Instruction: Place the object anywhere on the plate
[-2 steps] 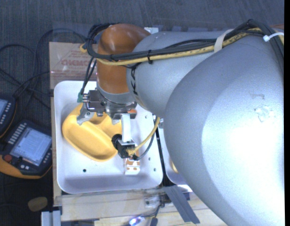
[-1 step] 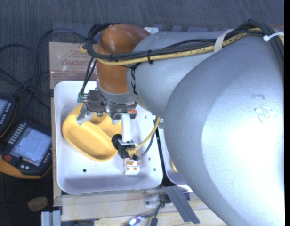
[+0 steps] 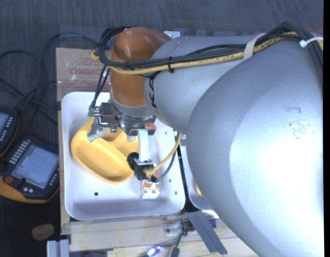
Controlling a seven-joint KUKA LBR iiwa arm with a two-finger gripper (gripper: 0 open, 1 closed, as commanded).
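Note:
A yellow plate (image 3: pixel 100 154) lies in the left white bin (image 3: pixel 90 205), toward its left and middle. The grey arm with its orange band (image 3: pixel 134 52) reaches in from the right and hangs right over the plate's upper right part. My gripper (image 3: pixel 122 138) sits low above the plate's right half, and the wrist hides part of the plate. A small tan and white piece (image 3: pixel 149 189) shows just beyond the plate's lower right rim, near the bin floor. It is too small to tell whether it lies loose or belongs to the gripper.
A yellow cable (image 3: pixel 167 159) loops from the wrist down past the plate. The arm's large grey body (image 3: pixel 261 143) covers the right bin. Bare bin floor shows along the left bin's front. Handheld pendants (image 3: pixel 25 167) lie on the floor to the left.

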